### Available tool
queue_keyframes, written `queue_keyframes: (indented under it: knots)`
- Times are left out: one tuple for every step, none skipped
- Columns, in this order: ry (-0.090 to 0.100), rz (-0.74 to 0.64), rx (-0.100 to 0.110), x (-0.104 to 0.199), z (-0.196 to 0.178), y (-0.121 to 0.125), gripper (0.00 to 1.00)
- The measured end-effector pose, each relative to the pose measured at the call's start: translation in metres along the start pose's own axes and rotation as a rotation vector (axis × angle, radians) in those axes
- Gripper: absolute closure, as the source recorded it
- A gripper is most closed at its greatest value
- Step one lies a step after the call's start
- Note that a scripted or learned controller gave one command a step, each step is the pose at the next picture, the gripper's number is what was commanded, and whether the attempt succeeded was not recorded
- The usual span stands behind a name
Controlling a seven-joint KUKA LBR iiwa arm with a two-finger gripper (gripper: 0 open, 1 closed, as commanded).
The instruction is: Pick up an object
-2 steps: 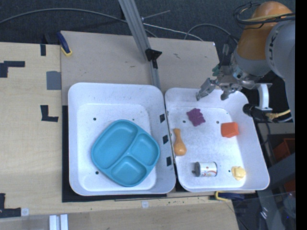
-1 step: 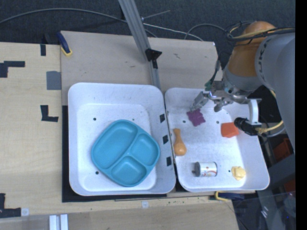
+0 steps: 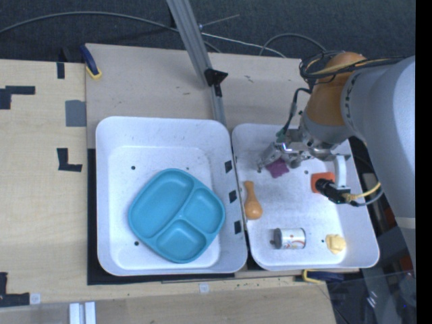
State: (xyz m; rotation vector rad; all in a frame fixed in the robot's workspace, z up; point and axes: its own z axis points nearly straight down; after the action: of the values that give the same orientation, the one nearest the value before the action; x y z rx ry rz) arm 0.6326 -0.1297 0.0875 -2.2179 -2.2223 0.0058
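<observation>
Where the right bin (image 3: 364, 245) meets the gripper (image 3: 283, 155), a small purple block (image 3: 277, 169) sits just under its fingertips; whether they clench it I cannot tell.

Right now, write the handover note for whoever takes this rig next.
Tool: down in the right bin, at its far side, right at the purple object; whether it grips it cannot be told from this view.
Right bin also holds an orange spoon-shaped piece, a small can lying on its side, a yellow piece and an orange-red piece.
Left bin: blue divided plate.
Done: arm lowered to the purple object.
Left: confirm a grip, then lift.
</observation>
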Motion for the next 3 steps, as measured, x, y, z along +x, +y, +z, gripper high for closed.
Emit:
queue_keyframes:
  knots:
    - [0.002,-0.002,-0.002,0.001,-0.013,0.001,1.0]
    - [0.001,0.0,-0.007,0.008,-0.062,-0.005,1.0]
    - [0.001,0.0,-0.007,0.012,-0.106,-0.001,1.0]
